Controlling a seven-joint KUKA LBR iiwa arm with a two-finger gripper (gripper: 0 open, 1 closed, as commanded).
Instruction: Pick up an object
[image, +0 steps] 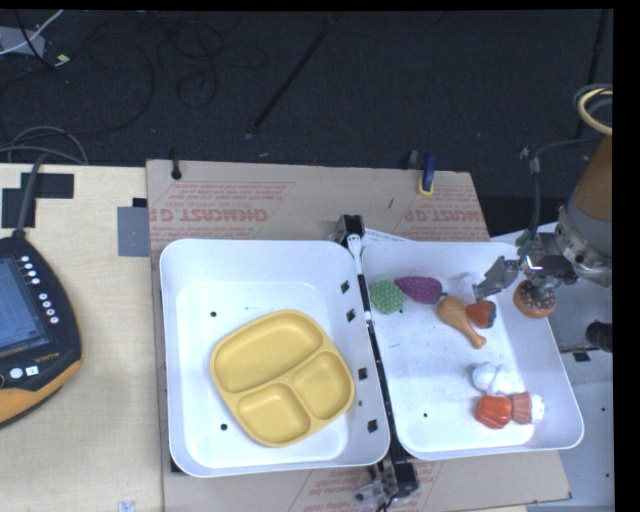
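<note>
The chicken drumstick (462, 319) lies in the right bin (560, 420), long axis slanting, bone end pointing away from the gripper (508, 270). A red piece (482, 313) touches it. The gripper hangs at the bin's far right rim, its fingers apart with nothing between them. Open floor lies between the drumstick and the red-and-white toy (508, 408). The arm (590, 215) is cut off.

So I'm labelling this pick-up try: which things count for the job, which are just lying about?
Job: claw; right white bin; purple toy eggplant; green knobbly ball; tan toy drumstick; red-and-white toy pieces.

Lying about: yellow divided plastic tray; left white bin; orange-edged control pendant.
</note>
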